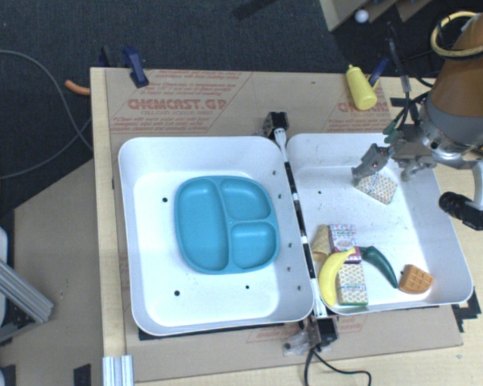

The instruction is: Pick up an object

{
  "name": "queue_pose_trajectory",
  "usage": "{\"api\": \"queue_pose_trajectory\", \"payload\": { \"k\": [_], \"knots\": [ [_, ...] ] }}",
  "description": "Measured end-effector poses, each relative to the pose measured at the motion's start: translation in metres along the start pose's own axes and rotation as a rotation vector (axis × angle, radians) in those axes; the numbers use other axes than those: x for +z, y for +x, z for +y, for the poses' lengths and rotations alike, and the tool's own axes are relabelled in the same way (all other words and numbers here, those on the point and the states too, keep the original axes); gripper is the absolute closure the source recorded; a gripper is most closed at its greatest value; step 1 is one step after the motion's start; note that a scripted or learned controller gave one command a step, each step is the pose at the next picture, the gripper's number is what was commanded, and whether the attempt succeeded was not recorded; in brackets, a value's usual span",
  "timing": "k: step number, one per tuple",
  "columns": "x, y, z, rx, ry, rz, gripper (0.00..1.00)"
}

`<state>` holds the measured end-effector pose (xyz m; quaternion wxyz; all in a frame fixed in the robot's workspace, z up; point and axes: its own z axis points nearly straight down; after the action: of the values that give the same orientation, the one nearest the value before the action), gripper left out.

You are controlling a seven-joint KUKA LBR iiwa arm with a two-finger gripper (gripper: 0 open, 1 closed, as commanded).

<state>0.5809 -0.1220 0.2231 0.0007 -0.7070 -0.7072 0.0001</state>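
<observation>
Nearest the camera, at the front edge of the right bin [459,268], lay a cluster of items: a yellow banana [332,276] curving along the bin's inner wall, a small printed carton [351,284] just beside it and partly under its upper end, a second printed carton [341,236] touching the banana's top, a dark green pepper [381,264] to the right of the cartons, and an orange waffle piece [415,280] just beyond the pepper toward the bin's outer front corner.

Further back in the same bin, near its rear half, a small checked packet [378,187] lay tilted on the white floor. The gripper [394,161] stood directly above and behind this packet, its dark fingers [370,164] spread to either side; nothing was seen clamped between them, so the claw read as released. Whether a fingertip touched the packet could not be told. The grey arm with its orange band [465,95] rose over the bin's rear right corner.

To the left of the right bin, touching it along a shared edge, sat the left bin [145,296], holding a blue divided plate [225,223] about its middle.

Behind the right bin, on the cardboard bench top [185,103], lay a yellow bottle [360,87]; a blue clamp [134,67] gripped the far left corner
</observation>
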Motion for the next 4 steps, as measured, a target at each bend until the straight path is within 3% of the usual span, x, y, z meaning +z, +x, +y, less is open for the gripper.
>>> {"api": "queue_pose_trajectory", "payload": {
  "k": [1,2,3,4],
  "knots": [
    [0.035,0.005,-0.026,0.001,0.002,0.000,0.00],
    [0.139,0.016,-0.047,0.002,-0.001,0.000,0.00],
    [0.139,-0.012,-0.100,0.002,0.001,0.000,0.00],
    [0.129,-0.011,-0.099,0.003,-0.002,-0.001,1.00]
  ]
}}
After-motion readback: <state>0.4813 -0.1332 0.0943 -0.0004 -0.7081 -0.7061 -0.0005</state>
